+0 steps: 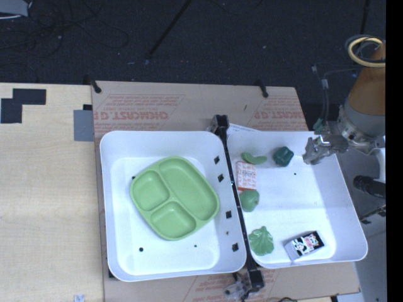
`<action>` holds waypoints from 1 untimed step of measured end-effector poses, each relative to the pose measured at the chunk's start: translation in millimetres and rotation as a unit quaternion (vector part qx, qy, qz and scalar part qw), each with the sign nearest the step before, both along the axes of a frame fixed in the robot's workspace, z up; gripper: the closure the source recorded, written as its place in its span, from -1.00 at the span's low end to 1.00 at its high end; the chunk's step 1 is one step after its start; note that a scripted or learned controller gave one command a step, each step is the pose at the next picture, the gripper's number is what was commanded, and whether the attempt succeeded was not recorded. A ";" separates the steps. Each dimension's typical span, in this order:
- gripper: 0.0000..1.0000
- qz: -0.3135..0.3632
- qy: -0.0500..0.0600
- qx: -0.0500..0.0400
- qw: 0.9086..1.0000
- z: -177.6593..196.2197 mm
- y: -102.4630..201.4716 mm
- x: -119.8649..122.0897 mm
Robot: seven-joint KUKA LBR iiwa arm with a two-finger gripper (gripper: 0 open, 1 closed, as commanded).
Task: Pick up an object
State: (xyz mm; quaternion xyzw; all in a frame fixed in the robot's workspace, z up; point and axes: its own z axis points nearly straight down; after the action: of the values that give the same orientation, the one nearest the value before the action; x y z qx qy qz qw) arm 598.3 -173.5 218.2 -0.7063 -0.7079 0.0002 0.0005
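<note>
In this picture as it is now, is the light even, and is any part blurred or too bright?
Camera view: the two white bins are brightly lit and nearly washed out, with soft shadows only; the floor above is very dark; the green tray is sharp enough, the print on the small black box is too small to read, and the gripper at the right bin's edge looks slightly blurred.

Light green divided plate [174, 197], white bins [119, 168], dark teal block [283, 156], black-and-white box [304, 245], orange-banded arm [367, 87]
</note>
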 end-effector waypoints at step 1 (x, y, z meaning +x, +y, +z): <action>1.00 0.000 0.001 0.000 1.000 -7.3 45.3 2.5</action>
State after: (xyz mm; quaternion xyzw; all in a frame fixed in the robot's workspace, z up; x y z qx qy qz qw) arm 600.8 -128.2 210.9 -0.7065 -0.7077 0.0008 0.0016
